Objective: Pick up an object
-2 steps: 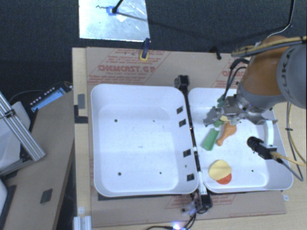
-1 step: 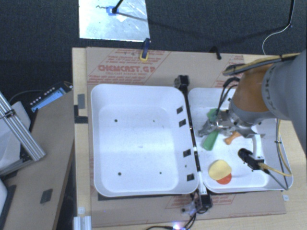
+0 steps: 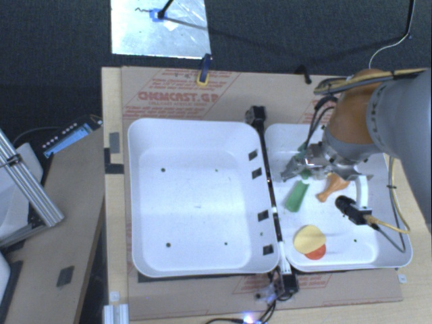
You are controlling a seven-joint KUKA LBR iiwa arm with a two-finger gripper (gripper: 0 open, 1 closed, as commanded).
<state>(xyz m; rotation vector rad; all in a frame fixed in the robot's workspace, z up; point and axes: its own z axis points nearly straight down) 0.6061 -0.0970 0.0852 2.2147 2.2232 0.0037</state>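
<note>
The grey arm with an orange band (image 3: 378, 117) reaches in from the right over the right shallow white bin (image 3: 388, 252), and its tool (image 3: 290, 173) hangs low near that bin's left wall, pointing left and down. Whether the tool is open or closed cannot be told, and nothing is seen gripped in it. A green oblong block (image 3: 295, 196) lies tilted just below the tool tip. A small orange piece (image 3: 329, 189) lies just to the block's right. A yellow round object with a red part (image 3: 310, 241) sits nearer the front wall. The left shallow white bin (image 3: 138, 201) stands alongside on the worktop (image 3: 175, 94).
</note>
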